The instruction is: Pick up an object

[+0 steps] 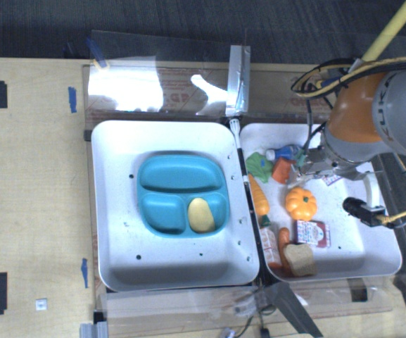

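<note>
Nothing looks lifted yet: the pumpkin (300, 203), carrot (259, 197) and other toys lie in the right bin (382, 248). The end effector (314, 162) hangs over its far end; whether it is spread or pinching, I cannot tell.

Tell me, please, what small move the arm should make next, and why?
Probably a short descent. The gripper hangs in the right bin, over its upper left corner, above the orange block and just above the pumpkin. Nothing shows between its fingers, so lowering onto the block seems the nearest try.
</note>
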Tool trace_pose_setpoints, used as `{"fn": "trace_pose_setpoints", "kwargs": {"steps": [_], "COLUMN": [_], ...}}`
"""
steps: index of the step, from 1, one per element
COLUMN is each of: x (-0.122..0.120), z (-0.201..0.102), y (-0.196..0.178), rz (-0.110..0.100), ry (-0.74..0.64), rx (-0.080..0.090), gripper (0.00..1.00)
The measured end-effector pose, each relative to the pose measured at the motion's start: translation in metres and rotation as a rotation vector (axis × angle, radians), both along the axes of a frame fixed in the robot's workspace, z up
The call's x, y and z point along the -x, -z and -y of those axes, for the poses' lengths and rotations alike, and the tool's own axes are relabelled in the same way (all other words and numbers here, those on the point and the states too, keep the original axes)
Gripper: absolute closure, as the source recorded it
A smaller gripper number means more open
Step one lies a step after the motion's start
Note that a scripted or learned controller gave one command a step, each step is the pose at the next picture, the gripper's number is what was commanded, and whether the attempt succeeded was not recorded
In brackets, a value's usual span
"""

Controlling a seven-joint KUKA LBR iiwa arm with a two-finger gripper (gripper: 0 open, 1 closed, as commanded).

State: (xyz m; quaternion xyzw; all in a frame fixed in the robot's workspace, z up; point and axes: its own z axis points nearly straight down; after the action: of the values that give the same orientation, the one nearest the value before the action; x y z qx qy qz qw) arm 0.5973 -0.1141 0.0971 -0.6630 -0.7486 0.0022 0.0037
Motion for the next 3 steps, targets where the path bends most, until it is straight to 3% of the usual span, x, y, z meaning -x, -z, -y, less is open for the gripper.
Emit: {"fn": "trace_pose_setpoints", "kwargs": {"steps": [1, 2, 3], "x": [-0.023, -0.021, -0.017], "z": [-0.062, -0.059, -0.004], "y": [-0.088, -0.084, -0.021], "rz": [0.012, 0.002, -0.006], "ry": [-0.020, -0.016, -0.024], "rx": [0.000, 0.001, 0.001], "gripper": [1.00, 0.00, 0.00]}}
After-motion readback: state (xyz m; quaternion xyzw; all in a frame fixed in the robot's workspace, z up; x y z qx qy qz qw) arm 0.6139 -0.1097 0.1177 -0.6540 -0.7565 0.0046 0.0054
